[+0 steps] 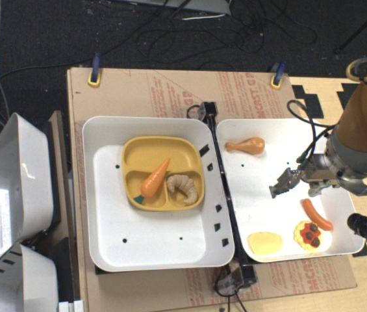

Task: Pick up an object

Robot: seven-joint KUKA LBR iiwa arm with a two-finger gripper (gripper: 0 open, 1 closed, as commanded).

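While the fingers (pixel 282 187) hang over bare floor in the right bin (pixel 280 135), whether they stand wide or narrow cannot be told. Nearest item: sausage (pixel 317 214), just right of and below the fingers, long axis slanting down to the right. Drumstick (pixel 247 146): up-left, farther off. Nothing visibly held.

A dark carpeted floor (pixel 34 25) fills the upper frame, crossed by loose black cables (pixel 170 38). A cardboard-covered bench top (pixel 164 90) sits centre, with two yellow clamps (pixel 94 77) on its far edge.
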